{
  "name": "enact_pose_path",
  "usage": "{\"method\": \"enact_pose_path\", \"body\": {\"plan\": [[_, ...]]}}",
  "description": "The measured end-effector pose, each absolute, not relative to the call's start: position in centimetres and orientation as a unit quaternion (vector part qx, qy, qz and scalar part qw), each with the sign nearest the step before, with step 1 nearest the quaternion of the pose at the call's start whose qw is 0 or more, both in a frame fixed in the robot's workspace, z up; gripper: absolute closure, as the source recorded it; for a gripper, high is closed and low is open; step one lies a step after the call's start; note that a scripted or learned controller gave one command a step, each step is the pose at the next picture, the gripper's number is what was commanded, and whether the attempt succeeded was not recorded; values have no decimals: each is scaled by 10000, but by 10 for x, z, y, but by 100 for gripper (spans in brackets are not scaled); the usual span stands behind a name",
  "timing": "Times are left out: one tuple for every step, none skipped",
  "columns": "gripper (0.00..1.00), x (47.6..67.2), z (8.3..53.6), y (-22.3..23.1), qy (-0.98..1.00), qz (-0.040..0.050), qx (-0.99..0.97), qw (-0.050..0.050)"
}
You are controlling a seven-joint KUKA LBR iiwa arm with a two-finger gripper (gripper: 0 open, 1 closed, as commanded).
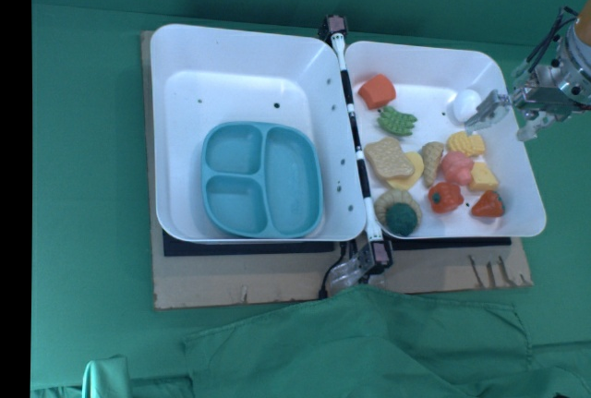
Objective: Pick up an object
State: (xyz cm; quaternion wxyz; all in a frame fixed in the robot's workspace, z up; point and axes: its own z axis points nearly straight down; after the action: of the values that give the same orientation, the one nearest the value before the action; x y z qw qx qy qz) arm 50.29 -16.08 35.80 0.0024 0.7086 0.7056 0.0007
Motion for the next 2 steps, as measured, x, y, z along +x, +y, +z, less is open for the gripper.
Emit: {"method": "enact_pose_path", "body": {"plan": [[0,503,358,-161,7056,7,7086,24],[0,509,316,-160,7056,-8,7087,-2]]}}
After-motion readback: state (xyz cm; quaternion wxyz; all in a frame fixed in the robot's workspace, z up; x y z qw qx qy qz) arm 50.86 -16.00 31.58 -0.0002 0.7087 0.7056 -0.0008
